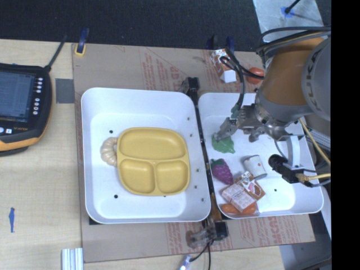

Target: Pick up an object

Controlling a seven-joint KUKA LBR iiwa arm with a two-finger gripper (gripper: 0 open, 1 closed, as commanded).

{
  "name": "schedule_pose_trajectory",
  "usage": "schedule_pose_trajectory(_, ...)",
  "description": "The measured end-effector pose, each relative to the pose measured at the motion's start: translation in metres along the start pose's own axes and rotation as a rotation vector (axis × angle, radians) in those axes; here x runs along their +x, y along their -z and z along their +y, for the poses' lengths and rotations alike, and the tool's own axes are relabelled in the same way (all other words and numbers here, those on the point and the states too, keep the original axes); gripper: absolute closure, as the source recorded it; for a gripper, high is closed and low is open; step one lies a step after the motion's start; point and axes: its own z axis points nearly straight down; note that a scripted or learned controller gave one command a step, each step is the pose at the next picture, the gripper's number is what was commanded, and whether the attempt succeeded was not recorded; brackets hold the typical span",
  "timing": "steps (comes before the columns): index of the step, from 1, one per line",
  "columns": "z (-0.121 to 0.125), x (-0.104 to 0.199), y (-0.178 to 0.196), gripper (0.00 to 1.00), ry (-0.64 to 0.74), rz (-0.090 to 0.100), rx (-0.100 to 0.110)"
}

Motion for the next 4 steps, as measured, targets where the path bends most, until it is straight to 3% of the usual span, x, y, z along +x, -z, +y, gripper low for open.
schedule_pose_trajectory(1,-0.022,-0.041,-0.056,0.0,0.001,-0.002,0.002)
schedule_pose_trajectory(2,0.072,-0.04,-0.1,0.0,-0.001,0.0,0.0)
schedule_pose_trajectory(3,0.031,-0.043,-0.1,0.0,0.001,-0.002,0.002)
schedule_pose_trajectory(4,0.031,-0.043,-0.09,1.0,0.003,-0.002,0.003)
